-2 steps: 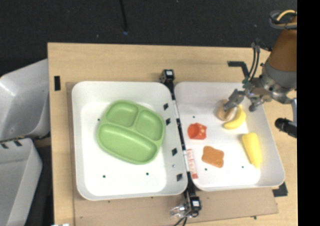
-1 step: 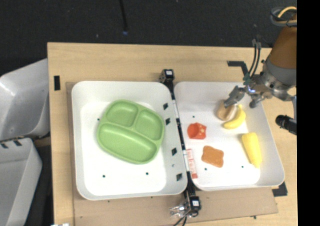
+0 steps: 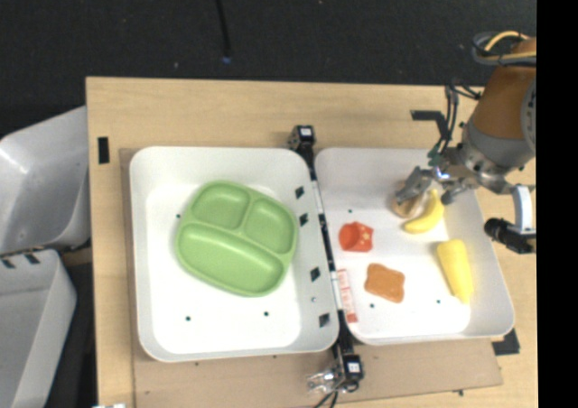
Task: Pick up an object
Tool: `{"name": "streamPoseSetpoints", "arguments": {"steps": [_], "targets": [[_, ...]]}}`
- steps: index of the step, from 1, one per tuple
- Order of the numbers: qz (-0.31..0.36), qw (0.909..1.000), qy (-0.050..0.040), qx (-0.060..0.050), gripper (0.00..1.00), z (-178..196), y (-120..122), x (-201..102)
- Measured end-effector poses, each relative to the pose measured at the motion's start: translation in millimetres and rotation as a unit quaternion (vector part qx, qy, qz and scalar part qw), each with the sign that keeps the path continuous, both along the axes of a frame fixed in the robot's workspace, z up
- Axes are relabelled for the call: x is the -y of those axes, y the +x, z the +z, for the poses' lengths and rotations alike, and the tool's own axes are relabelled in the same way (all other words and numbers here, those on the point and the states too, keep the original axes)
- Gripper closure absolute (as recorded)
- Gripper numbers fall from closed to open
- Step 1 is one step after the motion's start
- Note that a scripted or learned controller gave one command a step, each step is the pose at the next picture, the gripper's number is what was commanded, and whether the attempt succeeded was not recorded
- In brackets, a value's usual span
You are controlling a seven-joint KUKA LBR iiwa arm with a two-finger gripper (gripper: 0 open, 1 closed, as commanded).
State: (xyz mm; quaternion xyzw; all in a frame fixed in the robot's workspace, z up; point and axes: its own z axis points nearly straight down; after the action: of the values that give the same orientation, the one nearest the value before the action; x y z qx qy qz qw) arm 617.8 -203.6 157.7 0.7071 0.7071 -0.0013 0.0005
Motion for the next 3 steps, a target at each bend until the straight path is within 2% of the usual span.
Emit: {"name": "streamPoseSetpoints", "arguments": {"steps": [1, 2, 3], "targets": [[-0.001, 1.0, -0.0031, 0.005, 0.0, -46.2, 2.5, 3.5], [-0.001, 1.0, -0.0014, 0.003, 1.0, -36.9, 1.3, 3.1], [0.001, 1.0, -0.0002, 0.005, 1.0, 26.8, 6.8, 9.2]]}}
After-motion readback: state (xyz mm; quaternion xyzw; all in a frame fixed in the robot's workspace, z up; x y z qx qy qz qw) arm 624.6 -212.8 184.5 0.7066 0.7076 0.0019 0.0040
